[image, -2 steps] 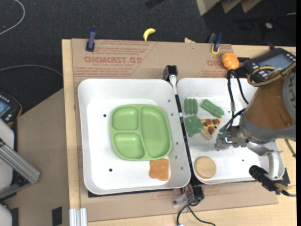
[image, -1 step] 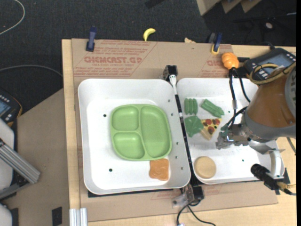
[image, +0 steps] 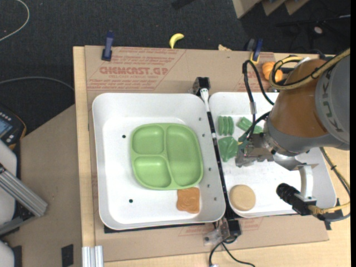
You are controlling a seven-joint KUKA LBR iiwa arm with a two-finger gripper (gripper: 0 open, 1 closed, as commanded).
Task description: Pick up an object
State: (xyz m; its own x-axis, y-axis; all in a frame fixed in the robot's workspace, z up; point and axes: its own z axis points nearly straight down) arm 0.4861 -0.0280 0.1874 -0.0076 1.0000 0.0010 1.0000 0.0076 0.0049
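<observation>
Camera view: the tool [image: 248,153] hangs right of centre among green pieces [image: 227,147] in the right bin [image: 328,196]; whether it grips anything cannot be told.

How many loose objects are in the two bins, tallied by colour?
Green: 4, the divided plate in the left bin and three green pieces in the right bin
Orange: 1, the orange item below the plate
Tan: 1, the round disc in the right bin
Total: 6

Cardboard-topped bench [image: 139,71]: two white bins, left [image: 111,149], right [image: 267,204], side by side.
</observation>
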